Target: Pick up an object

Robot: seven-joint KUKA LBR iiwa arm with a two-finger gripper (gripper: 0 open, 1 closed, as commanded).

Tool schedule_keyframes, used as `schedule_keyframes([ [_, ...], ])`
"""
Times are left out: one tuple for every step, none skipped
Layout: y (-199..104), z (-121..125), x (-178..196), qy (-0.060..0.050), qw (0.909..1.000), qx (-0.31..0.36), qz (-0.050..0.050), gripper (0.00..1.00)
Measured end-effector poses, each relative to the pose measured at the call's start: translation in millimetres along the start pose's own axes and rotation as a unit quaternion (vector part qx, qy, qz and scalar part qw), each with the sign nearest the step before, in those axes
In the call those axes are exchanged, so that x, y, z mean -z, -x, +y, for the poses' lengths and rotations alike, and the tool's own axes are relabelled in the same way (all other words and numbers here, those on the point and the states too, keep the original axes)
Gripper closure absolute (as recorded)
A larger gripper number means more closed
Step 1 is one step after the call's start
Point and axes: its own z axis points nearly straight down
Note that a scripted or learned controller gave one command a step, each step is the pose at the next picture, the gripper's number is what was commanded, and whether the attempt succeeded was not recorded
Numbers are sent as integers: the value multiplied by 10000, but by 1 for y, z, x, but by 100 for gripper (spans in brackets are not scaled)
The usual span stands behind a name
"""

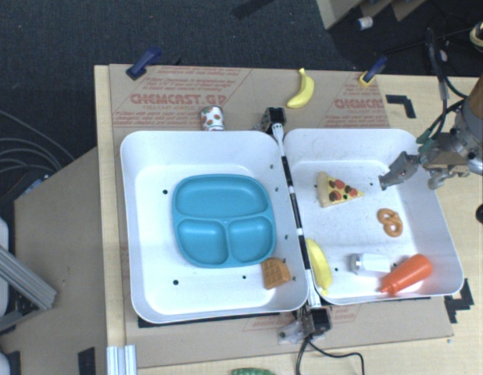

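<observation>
Two white bins [140,209], side by side. Two bananas: one on the bench at twelve o'clock [301,91], one in the right bin [318,266]. One each of blue divided plate [223,219], pizza slice [337,189], pretzel [390,222], carrot [406,274], cracker [275,273].

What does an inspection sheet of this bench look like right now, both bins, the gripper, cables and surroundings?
Surface: cardboard-topped bench bearing the left bin and the right bin.
Job's things: right bin holds pizza slice, pretzel, carrot, white tube, banana; left bin holds blue tray, cracker.
Clutter: second banana and small cup on the bench.
Grippers: gripper open, over the right bin's far edge, holding nothing.
Cables: grey cables on the floor.
Surroundings: dark carpet.
</observation>
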Motion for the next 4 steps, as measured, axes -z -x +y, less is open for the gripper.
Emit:
schedule_keyframes([
  [14,47,-191,3,10000,-1,0,0],
  [20,131,-190,-6,10000,4,3,0],
  [20,132,-180,5,10000,11,-4,100],
  [20,132,-180,2,10000,10,-4,0],
])
